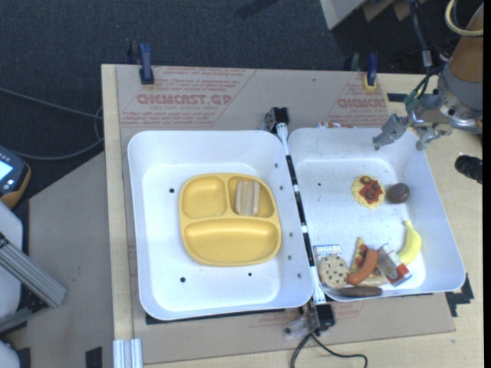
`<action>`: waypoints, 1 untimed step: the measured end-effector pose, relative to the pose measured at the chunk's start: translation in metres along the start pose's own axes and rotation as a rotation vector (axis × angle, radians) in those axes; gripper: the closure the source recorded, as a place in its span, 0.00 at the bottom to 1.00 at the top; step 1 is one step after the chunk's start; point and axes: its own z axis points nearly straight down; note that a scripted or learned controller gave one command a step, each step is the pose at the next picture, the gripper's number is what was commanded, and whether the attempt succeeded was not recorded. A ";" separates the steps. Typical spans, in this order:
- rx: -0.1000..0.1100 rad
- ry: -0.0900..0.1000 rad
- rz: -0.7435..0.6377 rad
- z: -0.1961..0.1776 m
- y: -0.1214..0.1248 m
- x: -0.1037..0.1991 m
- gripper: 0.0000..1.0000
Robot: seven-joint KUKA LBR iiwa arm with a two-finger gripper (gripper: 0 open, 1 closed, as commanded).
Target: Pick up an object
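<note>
My two-finger gripper [405, 130] hangs open and empty over the right white bin's [445, 240] back edge, so I could easily miss the small round brown lump [397, 193] or knock it away.

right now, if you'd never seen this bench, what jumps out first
The yellow divided plate in the middle of the left bin draws the eye first, with a pale bread-like piece in its upper right compartment. Next comes the cluster of toy food along the right bin's near edge, including a banana and a cookie.
</note>
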 end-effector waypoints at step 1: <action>0.009 0.003 0.002 0.071 -0.030 -0.003 0.00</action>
